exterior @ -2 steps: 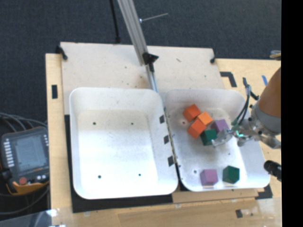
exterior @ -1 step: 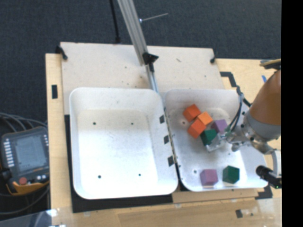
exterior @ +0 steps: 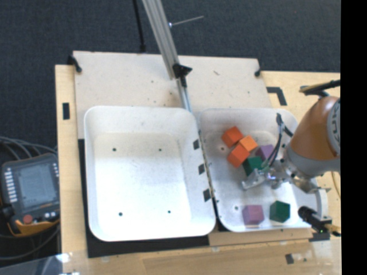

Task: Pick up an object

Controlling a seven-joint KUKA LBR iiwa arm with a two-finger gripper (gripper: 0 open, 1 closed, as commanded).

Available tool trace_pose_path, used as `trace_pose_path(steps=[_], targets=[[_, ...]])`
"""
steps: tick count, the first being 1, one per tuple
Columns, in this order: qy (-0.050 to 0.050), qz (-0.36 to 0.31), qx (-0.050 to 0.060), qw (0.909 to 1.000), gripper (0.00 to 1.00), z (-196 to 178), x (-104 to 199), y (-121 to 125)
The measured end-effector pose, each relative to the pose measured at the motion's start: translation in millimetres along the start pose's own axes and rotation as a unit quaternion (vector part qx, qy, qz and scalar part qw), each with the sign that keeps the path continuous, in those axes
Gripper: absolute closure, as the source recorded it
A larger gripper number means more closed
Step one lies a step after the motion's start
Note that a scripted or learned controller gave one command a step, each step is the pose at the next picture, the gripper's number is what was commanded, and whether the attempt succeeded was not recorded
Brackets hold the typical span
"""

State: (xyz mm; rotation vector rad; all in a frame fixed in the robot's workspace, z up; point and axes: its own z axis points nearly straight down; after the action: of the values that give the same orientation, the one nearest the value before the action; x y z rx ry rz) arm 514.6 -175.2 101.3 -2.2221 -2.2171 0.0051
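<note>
The right bin [exterior: 229, 219] holds several small blocks. Two orange cubes [exterior: 232, 136] [exterior: 241, 152] lie near its middle, with a purple block [exterior: 266, 152] and a dark green block [exterior: 252, 164] just right of them. A purple cube [exterior: 253, 214] and a green cube [exterior: 280, 211] sit apart near the front wall. My gripper [exterior: 256, 180] reaches in from the right and hangs low, right below the dark green block. The arm's orange band [exterior: 315, 133] covers the bin's right side.
The left bin [exterior: 143, 171] stands beside the right one, and their rims meet at a divider [exterior: 203, 171]. A slanted aluminium pole [exterior: 163, 36] rises from the back of the bench. A teach pendant [exterior: 31, 188] lies off the bench at the left.
</note>
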Motion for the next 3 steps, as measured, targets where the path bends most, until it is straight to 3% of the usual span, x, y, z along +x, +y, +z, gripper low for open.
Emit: trace_pose_path(steps=[1,2,3], targets=[[0.000,0.001,-0.002,1.0000,0.00,3.0,-1.1,0.9],[0.000,0.004,-0.005,1.0000,1.00,-8.3,-2.4,1.9],[-0.001,0.000,-0.006,1.0000,1.00,-70.5,-7.9,-1.6]])
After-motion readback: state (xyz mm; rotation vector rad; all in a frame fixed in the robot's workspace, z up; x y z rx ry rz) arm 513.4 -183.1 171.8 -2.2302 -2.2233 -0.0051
